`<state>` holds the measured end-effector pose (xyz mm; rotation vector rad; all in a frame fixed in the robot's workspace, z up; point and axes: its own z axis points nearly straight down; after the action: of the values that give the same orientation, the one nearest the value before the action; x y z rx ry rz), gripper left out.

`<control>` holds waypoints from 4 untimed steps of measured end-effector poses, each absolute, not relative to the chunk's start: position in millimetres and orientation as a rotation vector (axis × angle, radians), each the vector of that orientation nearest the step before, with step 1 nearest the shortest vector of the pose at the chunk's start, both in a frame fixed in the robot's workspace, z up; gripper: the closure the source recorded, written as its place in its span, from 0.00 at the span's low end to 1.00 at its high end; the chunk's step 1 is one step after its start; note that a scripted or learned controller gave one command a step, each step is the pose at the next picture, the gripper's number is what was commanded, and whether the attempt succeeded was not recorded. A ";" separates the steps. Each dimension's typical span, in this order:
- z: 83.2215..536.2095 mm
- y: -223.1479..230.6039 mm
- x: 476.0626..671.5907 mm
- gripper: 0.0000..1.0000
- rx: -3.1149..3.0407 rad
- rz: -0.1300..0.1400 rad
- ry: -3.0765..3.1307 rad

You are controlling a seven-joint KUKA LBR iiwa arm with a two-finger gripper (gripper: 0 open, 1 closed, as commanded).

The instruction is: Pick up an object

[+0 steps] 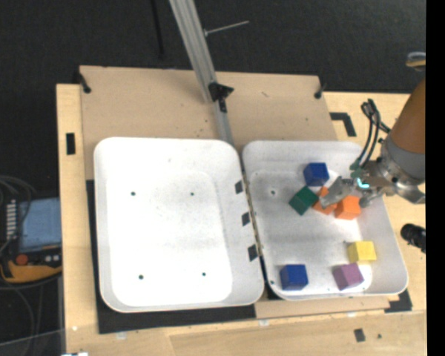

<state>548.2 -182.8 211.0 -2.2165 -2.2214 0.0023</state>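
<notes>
The gripper reaches in from the right and sits low in the right bin, right over the orange block; whether it is released or clenched on anything cannot be told, as the tool itself hides the contact. The orange block lies in the upper middle of this bin, with the green block just beside it to the left and a blue block near, above both. Further out, toward the bin's near side, lie the yellow block, the purple block and a second blue block. The left bin stands alongside.
</notes>
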 end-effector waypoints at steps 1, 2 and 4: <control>213.4 -182.8 549.2 0.00 -2.220 -0.002 -2.224; 156.4 -187.6 556.9 0.00 -2.222 0.006 -2.219; 127.6 -193.7 568.1 0.00 -2.239 -0.014 -2.231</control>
<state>568.1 -193.7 127.6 -2.2394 -2.2312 -0.0140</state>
